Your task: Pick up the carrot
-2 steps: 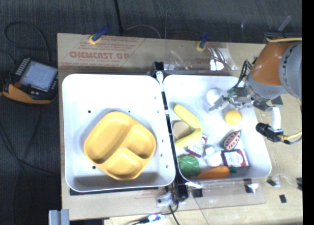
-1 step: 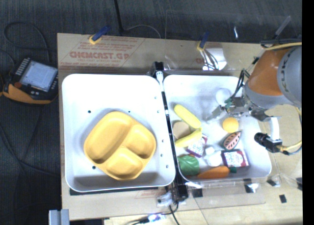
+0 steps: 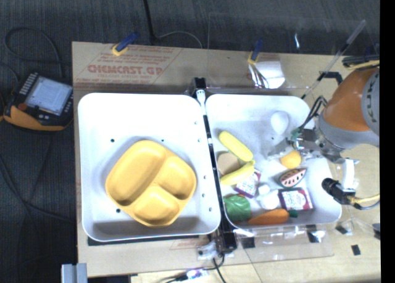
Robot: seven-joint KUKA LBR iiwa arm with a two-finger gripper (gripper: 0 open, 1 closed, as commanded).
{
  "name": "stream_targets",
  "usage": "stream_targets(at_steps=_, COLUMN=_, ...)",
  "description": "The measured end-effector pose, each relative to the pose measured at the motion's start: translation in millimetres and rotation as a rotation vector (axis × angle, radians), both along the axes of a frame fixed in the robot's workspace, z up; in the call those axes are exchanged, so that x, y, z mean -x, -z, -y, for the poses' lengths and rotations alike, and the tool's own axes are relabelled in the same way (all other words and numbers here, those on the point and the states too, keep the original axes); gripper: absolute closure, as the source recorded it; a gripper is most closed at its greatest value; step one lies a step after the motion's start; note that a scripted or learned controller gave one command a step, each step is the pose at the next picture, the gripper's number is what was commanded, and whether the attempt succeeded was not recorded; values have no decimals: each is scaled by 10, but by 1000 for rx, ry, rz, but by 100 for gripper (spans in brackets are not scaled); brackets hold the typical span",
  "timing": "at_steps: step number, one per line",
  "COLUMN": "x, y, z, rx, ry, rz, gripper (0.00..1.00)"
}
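At the right bin's (image 3: 213, 152) near edge, the carrot (image 3: 269, 217) is seen; the hand's (image 3: 300, 142) grip cannot be told.

Even overhead light, soft shadows, mild glare on white bins (image 3: 92, 152), slight blur.

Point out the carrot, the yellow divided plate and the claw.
carrot (image 3: 269, 217): camera view, middle of its orange body.
yellow divided plate (image 3: 151, 182): camera view, central ridge between compartments.
claw (image 3: 295, 146): camera view, tip region above the right bin.
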State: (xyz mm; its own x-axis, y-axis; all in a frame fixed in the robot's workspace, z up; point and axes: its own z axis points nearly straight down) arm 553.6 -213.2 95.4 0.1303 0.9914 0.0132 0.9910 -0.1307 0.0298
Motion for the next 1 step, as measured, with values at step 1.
stream_targets(at_steps=1, x=-147, y=41, z=-158, rx=12, ry=16, rz=-20, gripper=0)
